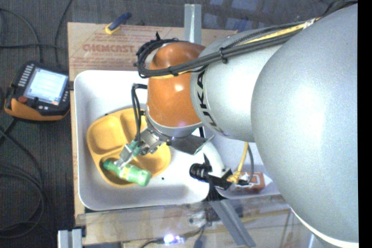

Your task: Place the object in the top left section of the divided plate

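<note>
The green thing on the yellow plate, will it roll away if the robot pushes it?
Probably a little. The green thing looks rounded and lies on its side, so it could roll. The yellow plate has raised rims that would likely stop it. It looks small and light, so a nudge should move it.

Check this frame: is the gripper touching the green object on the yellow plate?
Touching. The camera view shows the gripper tips meeting the green object on the divided plate.

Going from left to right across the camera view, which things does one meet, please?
Handheld controller → yellow divided plate in the white bin → green object on the plate, with the gripper just above it → orange band → grey arm.
</note>
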Controlling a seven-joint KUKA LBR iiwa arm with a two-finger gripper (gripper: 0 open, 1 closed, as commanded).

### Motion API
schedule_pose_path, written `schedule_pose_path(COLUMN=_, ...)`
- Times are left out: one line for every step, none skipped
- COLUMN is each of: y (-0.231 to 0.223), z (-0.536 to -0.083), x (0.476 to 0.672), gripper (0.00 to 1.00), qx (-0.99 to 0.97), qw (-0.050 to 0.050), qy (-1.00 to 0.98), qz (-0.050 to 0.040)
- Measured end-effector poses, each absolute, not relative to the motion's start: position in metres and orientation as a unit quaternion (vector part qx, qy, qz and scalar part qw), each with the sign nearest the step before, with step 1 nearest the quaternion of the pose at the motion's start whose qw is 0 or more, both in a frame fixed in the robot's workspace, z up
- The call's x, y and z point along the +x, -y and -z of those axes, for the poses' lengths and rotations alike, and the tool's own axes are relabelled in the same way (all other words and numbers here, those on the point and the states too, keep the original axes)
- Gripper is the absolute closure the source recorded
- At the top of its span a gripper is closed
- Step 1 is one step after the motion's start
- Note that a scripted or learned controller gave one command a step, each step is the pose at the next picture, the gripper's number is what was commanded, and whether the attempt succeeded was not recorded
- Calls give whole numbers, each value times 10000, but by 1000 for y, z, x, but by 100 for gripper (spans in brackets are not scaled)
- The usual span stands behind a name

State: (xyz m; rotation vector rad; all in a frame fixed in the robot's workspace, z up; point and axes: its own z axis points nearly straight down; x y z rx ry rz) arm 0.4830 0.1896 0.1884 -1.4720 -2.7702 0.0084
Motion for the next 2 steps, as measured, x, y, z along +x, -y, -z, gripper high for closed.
schedule_pose_path(y=-190, z=-188, x=483, gripper=0, qx=-4692, qw=23, qy=8831, qz=-27)
schedule_pose_path(y=-190, z=-188, x=483, gripper=0, qx=-4692, qw=23, qy=8831, qz=-27)
